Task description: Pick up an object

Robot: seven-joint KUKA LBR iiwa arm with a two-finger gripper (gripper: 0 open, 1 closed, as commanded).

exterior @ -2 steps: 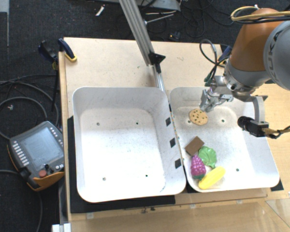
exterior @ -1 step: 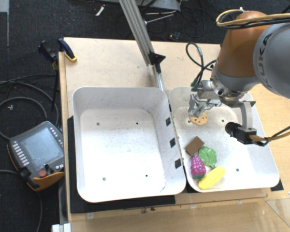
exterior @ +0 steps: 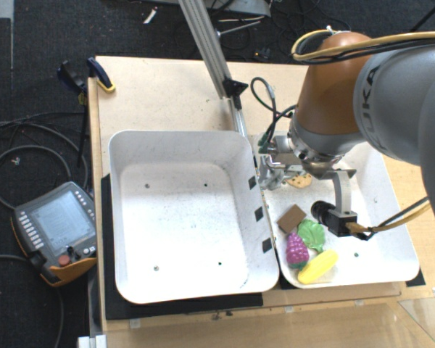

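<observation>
Surroundings: dark carpeted floor with cables around a pale wooden desk [exterior: 167,93] that carries two shallow white bins side by side.
Likely target: a small tan, cracker-like piece [exterior: 301,181] lies on the floor of the right bin [exterior: 391,252], near the wall shared with the left bin [exterior: 177,216].
Target to claw: the claw [exterior: 274,171] sits low in the right bin, just beside the tan piece on its left; contact is too small to judge.
Claw state: I cannot tell, as the metal parts blur together under the wrist.
Other choices: brown block [exterior: 292,218], green piece [exterior: 312,233], purple grapes [exterior: 297,249] and yellow piece [exterior: 318,266] cluster nearer the camera than the claw, touching or nearly so.
Judgement: the tan piece is the closest candidate; the cluster calls for a move toward the front rim.
</observation>
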